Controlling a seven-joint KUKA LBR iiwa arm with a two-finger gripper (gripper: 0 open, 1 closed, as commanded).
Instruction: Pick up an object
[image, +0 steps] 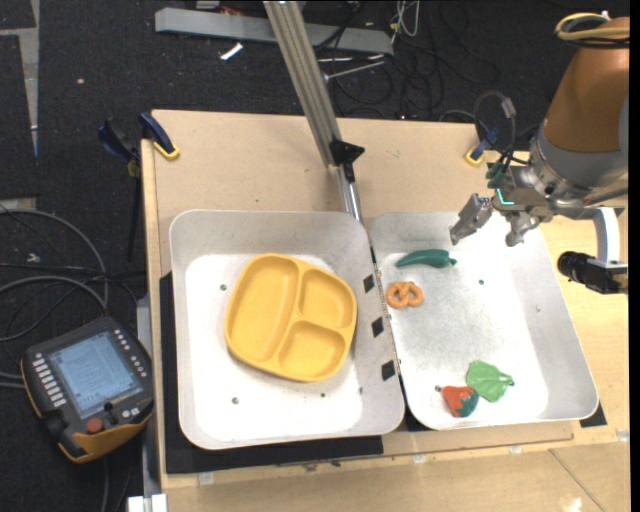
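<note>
1. Claw (492, 225) hangs over right bin's (560, 300) far end, fingers spread, gripping nothing.
2. Nothing lifted yet: green pepper (426, 259), pretzel (405, 294), strawberry (460, 400), green leaf (488, 380) all lie in right bin.
3. Left: descend, grasp, lift.

Tan bench on a dark floor

A pale tan wooden bench top (260, 160) stands on dark black carpeted floor (70, 60), where loose black cables (40, 280) trail. A grey metal pole (305, 75) slants across the bench's far edge, and an orange-rimmed handheld control pendant (85, 385) lies left of it.
</note>
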